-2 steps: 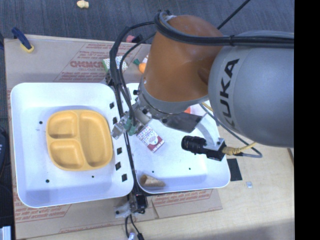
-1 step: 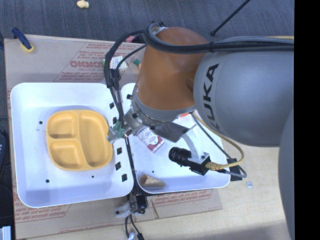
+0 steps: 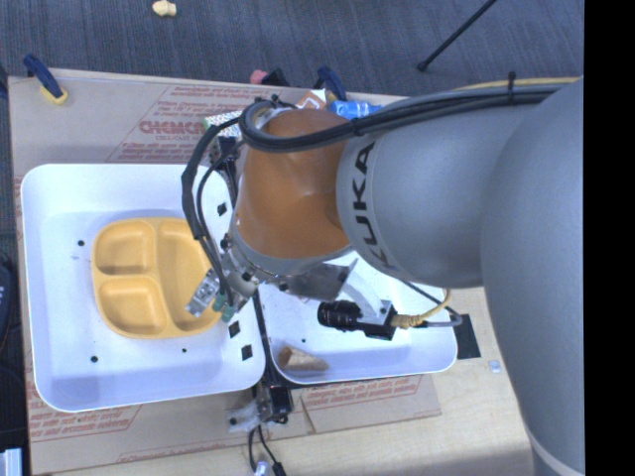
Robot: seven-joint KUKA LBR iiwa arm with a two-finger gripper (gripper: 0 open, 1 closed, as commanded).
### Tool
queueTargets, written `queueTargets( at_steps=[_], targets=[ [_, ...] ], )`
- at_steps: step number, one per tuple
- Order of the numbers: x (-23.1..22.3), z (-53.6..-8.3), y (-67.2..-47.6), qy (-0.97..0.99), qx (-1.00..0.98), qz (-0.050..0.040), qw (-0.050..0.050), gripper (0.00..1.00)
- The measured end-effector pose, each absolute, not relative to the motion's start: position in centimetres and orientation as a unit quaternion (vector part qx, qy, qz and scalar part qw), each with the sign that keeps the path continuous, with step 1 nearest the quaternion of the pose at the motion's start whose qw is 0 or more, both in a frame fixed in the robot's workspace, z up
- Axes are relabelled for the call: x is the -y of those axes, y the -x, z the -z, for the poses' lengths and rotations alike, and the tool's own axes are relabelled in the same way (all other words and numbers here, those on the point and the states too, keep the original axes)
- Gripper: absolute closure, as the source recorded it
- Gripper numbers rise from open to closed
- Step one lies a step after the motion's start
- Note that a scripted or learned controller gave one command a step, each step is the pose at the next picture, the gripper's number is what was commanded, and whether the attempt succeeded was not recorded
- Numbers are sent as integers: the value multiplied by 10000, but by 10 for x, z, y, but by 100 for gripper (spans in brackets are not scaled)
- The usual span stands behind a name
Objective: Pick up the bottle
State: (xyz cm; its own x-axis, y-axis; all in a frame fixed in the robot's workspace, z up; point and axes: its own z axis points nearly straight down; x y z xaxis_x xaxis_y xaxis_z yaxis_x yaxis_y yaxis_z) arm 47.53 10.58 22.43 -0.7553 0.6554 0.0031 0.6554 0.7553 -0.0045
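My gripper [image 3: 208, 296] hangs low over the right edge of a yellow divided tray [image 3: 139, 281] that lies in the left bin [image 3: 50, 266]. Its tip is small and partly covered by the wrist above it. The grey arm with its orange band [image 3: 288, 191] reaches in from the right and hides most of the right bin [image 3: 417, 360]. A small brown object [image 3: 300, 362] lies at the front edge of the right bin, too small to tell what it is.
A black cylindrical fitting with a yellow cable [image 3: 347, 317] hangs off the arm over the right bin. Blue clamps [image 3: 45, 77] [image 3: 332, 82] grip the cardboard sheet under the bins. The bins' shared wall [image 3: 260, 350] runs just right of the gripper.
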Motion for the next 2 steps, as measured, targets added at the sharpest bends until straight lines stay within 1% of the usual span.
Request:
queueTargets(
  at_steps=[1,2],
  targets=[
    [-73,-317,-477,3753,9269,-1,-3,100],
    [-136,-307,-476,2968,9550,-9,13,100]
  ],
)
